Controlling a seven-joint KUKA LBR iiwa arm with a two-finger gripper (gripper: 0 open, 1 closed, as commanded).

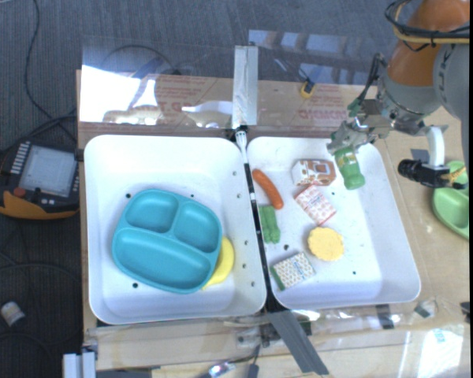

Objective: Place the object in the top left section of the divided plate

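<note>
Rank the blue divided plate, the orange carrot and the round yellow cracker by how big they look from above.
Largest to smallest:
1. blue divided plate
2. orange carrot and round yellow cracker: look too alike to rank, one long and thin, one round.

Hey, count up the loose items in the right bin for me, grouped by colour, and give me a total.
Green: 2, a bottle and a pepper
Orange: 1, carrot
Yellow: 1, round cookie
Printed packets: 3
Total: 7

Robot lab, bench (426, 235), floor cables (31, 77)
</note>
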